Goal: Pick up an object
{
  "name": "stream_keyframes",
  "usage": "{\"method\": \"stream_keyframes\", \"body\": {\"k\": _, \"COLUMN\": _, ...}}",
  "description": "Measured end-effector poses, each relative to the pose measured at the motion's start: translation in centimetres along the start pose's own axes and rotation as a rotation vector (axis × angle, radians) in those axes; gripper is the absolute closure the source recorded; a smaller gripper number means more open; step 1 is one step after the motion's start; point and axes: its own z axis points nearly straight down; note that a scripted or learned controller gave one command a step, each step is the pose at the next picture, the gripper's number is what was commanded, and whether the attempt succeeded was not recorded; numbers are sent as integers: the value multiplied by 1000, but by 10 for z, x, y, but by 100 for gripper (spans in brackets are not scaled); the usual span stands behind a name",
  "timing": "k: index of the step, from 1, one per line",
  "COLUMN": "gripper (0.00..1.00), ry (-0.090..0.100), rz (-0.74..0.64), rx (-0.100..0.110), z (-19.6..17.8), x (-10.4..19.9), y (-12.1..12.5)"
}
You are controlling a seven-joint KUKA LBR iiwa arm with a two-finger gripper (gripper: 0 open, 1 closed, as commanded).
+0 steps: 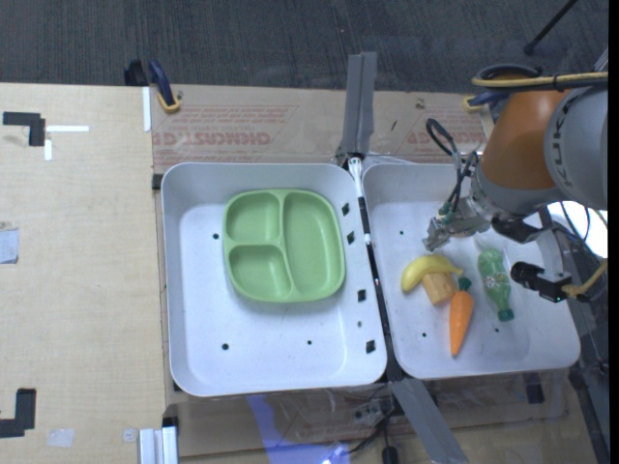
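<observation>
In the right bin (406, 351) lie a yellow banana (423, 271), a tan block (439, 288) beside it, an orange carrot (459, 320) with a green top, and a green bottle (494, 280). My gripper (447, 227) hangs low over the right bin, just above and behind the banana, with the grey arm and its orange band (522, 148) reaching in from the right. Nothing shows between its fingers.
A green three-compartment plate (284, 246) sits in the left bin (193, 336). A grey divider bar (360, 104) runs between the bins at the back. Black cables (440, 138) hang near the wrist. Blue-handled clamps (160, 83) sit at the bench's back left.
</observation>
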Motion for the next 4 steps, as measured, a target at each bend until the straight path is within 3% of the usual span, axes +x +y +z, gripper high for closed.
{"method": "stream_keyframes", "body": {"k": 1, "gripper": 100, "ry": 5, "rz": -10, "rx": 7, "z": 13, "x": -4, "y": -96}}
{"method": "stream_keyframes", "body": {"k": 2, "gripper": 0, "ry": 5, "rz": -11, "rx": 6, "z": 12, "x": -4, "y": -96}}
{"method": "stream_keyframes", "body": {"k": 3, "gripper": 0, "ry": 4, "rz": 110, "rx": 5, "z": 12, "x": -29, "y": -131}}
{"method": "stream_keyframes", "body": {"k": 4, "gripper": 0, "ry": 4, "rz": 331, "rx": 8, "z": 13, "x": 18, "y": -119}}
